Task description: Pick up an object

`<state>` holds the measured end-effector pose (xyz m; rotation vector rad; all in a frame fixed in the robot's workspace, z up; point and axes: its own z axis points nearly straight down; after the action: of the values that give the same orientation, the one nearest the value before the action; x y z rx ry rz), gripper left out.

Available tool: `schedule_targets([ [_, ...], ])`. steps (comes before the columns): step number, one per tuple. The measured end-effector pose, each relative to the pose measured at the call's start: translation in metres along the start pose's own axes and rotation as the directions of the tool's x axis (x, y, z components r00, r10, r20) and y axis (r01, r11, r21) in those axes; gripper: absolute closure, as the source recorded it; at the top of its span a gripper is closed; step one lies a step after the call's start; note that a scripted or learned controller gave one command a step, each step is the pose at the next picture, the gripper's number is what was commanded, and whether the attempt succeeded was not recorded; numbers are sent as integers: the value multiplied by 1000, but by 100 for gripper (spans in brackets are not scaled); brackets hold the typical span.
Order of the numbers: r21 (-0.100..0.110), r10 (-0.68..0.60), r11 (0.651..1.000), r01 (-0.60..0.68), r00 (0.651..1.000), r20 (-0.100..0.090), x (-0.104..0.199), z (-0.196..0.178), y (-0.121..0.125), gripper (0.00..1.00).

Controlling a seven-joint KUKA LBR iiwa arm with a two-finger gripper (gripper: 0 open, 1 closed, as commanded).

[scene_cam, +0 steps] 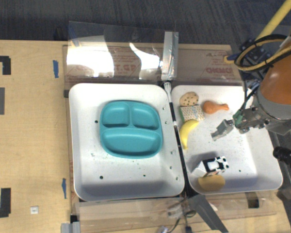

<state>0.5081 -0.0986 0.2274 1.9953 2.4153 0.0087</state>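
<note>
Camera view: smooth teal 3-compartment tray in glossy white bin.

The arm is a rounded grey body with a broad orange band bulging above the wrist. Beyond the band the wrist narrows to a paler grey collar. From that collar a small metal end piece sticks out, grey and angular, with a greenish block where it meets the wrist; its tip is too small to make out in detail. A bundle of black cables loops above the orange band, and a yellow hose rises from that loop. Dark grey casing lies below the collar.
</note>
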Motion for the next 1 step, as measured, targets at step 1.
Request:
schedule_targets([
  [1, 12, 93, 996, -93, 996, -4, -2, 12, -24, 0],
])
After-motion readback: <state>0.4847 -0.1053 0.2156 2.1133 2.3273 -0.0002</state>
